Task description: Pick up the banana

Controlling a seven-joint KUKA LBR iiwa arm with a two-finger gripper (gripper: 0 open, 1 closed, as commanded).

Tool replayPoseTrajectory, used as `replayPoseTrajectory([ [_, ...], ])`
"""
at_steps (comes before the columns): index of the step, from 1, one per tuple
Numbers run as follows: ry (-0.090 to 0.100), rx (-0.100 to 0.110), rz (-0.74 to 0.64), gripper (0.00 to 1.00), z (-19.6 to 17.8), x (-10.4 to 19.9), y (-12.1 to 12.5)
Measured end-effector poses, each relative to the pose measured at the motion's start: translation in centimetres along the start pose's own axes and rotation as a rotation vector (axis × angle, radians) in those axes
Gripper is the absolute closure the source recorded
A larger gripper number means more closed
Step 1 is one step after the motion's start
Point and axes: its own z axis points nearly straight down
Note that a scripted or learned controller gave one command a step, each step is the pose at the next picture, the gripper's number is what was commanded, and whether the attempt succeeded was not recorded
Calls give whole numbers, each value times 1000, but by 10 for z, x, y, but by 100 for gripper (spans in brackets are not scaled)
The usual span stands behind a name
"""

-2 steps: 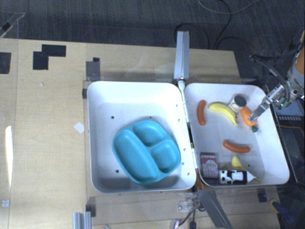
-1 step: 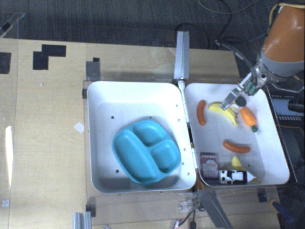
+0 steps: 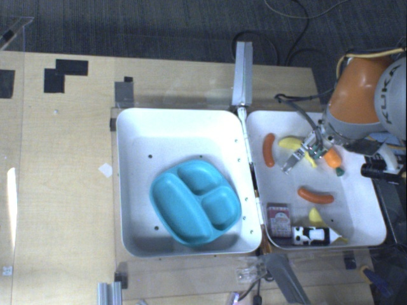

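- Your gripper (image 3: 304, 152) hangs low over the right bin (image 3: 362, 202), its metal fingers pointing down and left. You cannot tell how wide they stand.
- The banana (image 3: 291, 143) lies in that bin's far part, right at the fingertips; contact is unclear.
- An orange carrot (image 3: 333, 159) sits just right of the gripper.
- One sausage (image 3: 269, 150) lies left of the banana; another sausage (image 3: 315, 196) lies nearer, mid-bin.
- Along the near wall sit a small dark packet (image 3: 278, 219), a black-and-white bottle (image 3: 311, 236) and a yellow piece (image 3: 316, 216).
- The left bin (image 3: 137, 189) holds a blue divided plate (image 3: 195, 200).
- Both bins rest on a pale wooden bench (image 3: 57, 170); dark carpet (image 3: 159, 18) with a cable lies beyond.
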Motion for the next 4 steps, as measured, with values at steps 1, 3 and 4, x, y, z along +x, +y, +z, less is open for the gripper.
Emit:
replayPoseTrajectory([
  [1,-7,-5,24,0,30,-41,-2],
  [3,-4,-3,211,100,-157,-36,32],
  [4,-4,-2,319,100,-234,-41,50],
])
